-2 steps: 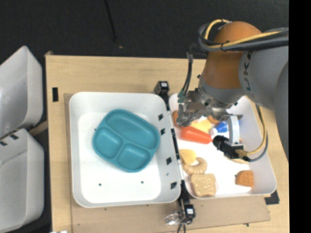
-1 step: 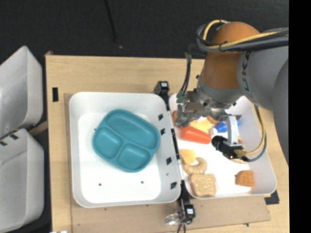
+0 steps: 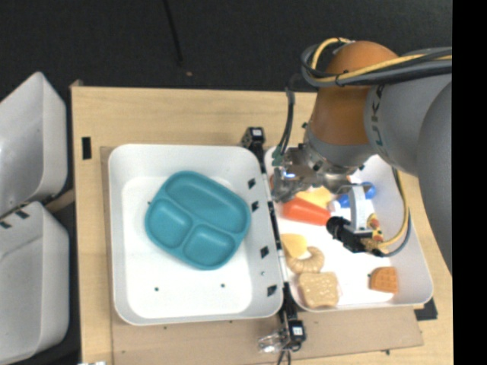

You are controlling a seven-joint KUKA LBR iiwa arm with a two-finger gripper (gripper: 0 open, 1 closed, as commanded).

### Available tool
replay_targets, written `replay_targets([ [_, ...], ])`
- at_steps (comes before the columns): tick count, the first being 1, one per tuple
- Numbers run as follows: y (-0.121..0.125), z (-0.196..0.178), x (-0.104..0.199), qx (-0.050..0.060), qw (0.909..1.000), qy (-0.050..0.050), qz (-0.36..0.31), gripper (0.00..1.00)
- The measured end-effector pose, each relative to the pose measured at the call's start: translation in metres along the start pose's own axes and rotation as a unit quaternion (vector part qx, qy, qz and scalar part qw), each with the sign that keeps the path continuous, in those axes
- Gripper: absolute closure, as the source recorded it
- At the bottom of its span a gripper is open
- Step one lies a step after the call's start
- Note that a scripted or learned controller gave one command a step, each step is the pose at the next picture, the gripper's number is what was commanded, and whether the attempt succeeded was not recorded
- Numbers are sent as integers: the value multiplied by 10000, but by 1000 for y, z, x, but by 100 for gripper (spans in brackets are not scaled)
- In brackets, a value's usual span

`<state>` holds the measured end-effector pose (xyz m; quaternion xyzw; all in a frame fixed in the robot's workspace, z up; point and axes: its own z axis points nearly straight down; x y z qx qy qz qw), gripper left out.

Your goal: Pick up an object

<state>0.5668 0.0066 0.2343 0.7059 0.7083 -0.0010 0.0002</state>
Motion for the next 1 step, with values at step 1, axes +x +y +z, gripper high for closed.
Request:
replay_targets([
  [1,-1,-16,-14,-17,10000,5,17,100],
])
